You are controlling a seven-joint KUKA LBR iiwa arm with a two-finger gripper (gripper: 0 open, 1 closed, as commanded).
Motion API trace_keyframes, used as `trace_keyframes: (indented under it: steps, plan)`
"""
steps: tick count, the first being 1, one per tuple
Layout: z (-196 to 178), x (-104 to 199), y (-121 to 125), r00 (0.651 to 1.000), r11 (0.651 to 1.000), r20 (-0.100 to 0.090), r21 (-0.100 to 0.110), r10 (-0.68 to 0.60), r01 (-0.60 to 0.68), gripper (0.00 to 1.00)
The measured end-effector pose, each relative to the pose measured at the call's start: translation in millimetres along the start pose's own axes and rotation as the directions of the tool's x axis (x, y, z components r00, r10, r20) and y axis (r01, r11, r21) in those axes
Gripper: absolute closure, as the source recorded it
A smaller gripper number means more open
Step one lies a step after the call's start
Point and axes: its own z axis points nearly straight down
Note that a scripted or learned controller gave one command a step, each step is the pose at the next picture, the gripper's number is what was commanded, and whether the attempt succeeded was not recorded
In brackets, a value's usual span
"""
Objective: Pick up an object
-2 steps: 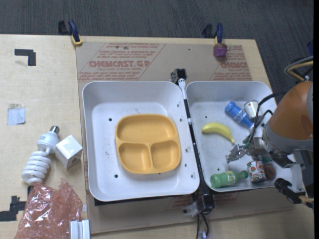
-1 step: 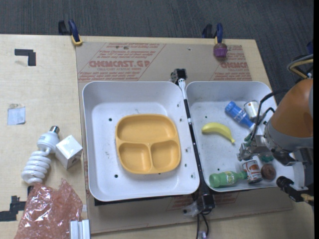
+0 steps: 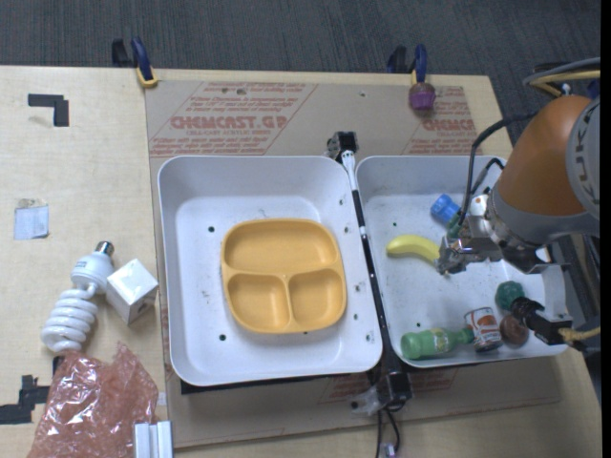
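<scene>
**Hovering at the banana's tip in the right bin**

Closing in now: my gripper sits low in the right bin, right at the banana, whose near end lies toward my 9 o'clock. Whether my fingers are released or clenched, I cannot tell from up here. I judge the banana light, smooth and a bit slippery, curved, so the thick middle across its narrow width looks like the place to pinch, not the tapering tip. Room check: bare white floor around it, the bin's dividing wall off at its 9 o'clock, a blue object near at 1 o'clock. Down at 5 o'clock the green bottle, small can and dark green ball crowd the front rim, well apart from my target. Left bin holds the yellow tray
</scene>
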Motion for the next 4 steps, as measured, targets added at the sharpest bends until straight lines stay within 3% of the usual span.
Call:
trace_keyframes:
  steps: [1,2,3,4]
  plan:
    - [0,0,0,1.0,1.0,0.0,0.0,-0.001,0.001,0.0]
    - [76,-33,5,1.0,1.0,0.0,0.003,0.003,-0.003,0.0]
    - [76,-1,-41,1.0,1.0,-0.001,0.002,0.003,-0.003,0.0]
    - [76,5,-40,1.0,1.0,-0.001,0.001,0.002,-0.002,0.0]
